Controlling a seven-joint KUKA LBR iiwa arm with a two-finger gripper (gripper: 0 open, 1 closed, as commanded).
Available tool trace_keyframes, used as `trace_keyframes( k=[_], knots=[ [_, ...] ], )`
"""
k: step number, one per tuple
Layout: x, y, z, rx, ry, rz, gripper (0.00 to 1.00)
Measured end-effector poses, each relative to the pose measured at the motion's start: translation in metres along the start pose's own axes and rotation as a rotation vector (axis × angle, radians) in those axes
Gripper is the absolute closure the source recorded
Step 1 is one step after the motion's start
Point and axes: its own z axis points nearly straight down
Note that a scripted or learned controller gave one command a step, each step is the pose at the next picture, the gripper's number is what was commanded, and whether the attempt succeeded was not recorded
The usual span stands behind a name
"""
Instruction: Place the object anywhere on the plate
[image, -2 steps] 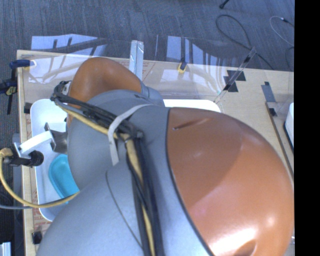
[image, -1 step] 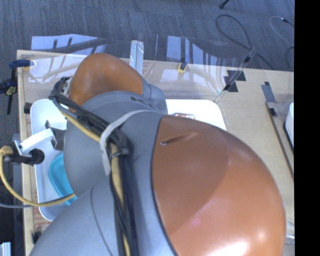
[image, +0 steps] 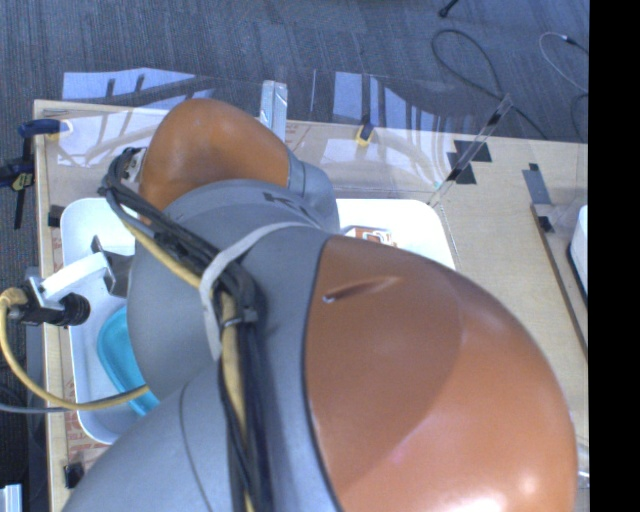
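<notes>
– Over both bins, what sits closest to the camera?
– The arm (image: 400, 380). Its orange band and grey casing cover most of the bench (image: 500, 220), with black cables (image: 170, 235) strapped along it by a white tie (image: 235, 250).

– Is the gripper apart, together, or clamped on something?
– I cannot tell; the arm's bulk lies over that spot.

– Where is the plate?
– A blue plate (image: 120, 365) lies in the left bin (image: 75, 220), near its front. Only a curved piece of it shows beside the arm, with a yellow cable (image: 30, 395) looping just in front.

– And the object?
– A small orange-and-white thing (image: 370, 237) peeks out at the arm's edge in the right bin (image: 420, 225), near its far side and well apart from the plate. Too little of it shows to say what it is, or whether it is the task's object.

– Anything else?
– A blue clamp (image: 40, 127) grips the bench's far left corner.
</notes>
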Motion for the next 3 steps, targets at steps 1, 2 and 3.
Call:
trace_keyframes(
  k=[1,2,3],
  knots=[
    [-0.002,0.0,0.133,0.002,-0.002,-0.016,1.0],
    [-0.001,-0.001,0.052,0.004,0.001,-0.156,1.0],
    [-0.002,-0.001,0.052,0.004,0.0,-0.156,0.0]
  ],
)
